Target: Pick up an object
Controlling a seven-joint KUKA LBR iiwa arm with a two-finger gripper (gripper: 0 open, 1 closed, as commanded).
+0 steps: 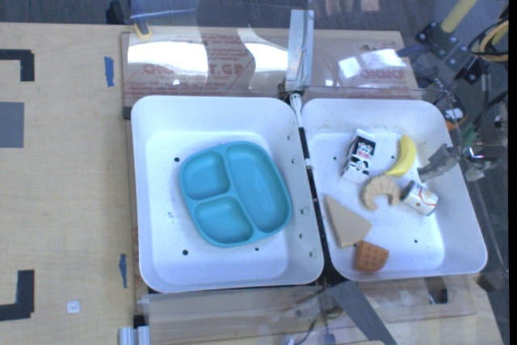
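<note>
Reaching in from the right, the arm sits at the right rim of the right bin, and the step in hand looks like the approach: nothing is lifted yet. The gripper hangs low over that bin's right side, just right of the banana and just far of the small white item. Whether its tips are spread or pressed together I cannot tell; no object is seen between them. My guess is that the next move calls for choosing 1 target among the close-packed pieces, centring over it, descending and closing without nudging its neighbours.

Left bin: 1 thing, a blue tray with 3 compartments, lying flat near the middle and turned at an angle. Nothing is seen in its compartments.

Right bin: 6 loose things, all candidates for the pick.
- A tan wedge lies flat near the left wall.
- The yellow banana curves along the far right part.
- A croissant lies in the middle, touching or just beside the banana's near end.
- A black-and-white box lies left of the banana.
- A round waffle sits by the near rim, touching the wedge's near corner.
- The small white item with a red mark lies right of the croissant; what it is I cannot tell.
</note>
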